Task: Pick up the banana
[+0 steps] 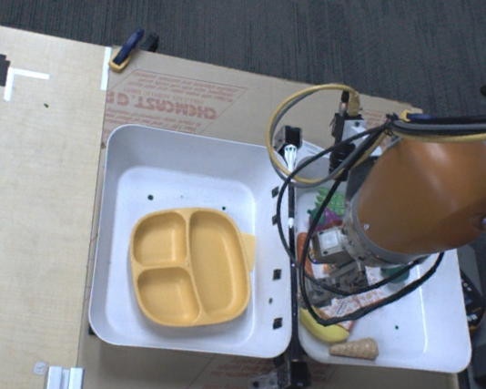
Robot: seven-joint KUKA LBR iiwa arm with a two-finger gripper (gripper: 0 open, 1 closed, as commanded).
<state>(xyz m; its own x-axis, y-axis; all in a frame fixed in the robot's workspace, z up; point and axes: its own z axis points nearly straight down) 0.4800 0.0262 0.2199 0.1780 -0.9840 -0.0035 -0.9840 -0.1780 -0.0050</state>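
The arm (427, 197) hangs over the banana (324, 330) (light, soft, bruisable), best pinched mid-body; the gripper's state cannot be told.

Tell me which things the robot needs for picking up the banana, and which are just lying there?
Needed for the job:
banana, in the right bin, partly under the arm
gripper, low over that bin

Just lying about:
yellow divided plate in the left bin
tan cone-shaped thing beside the banana
blue clip on the cardboard
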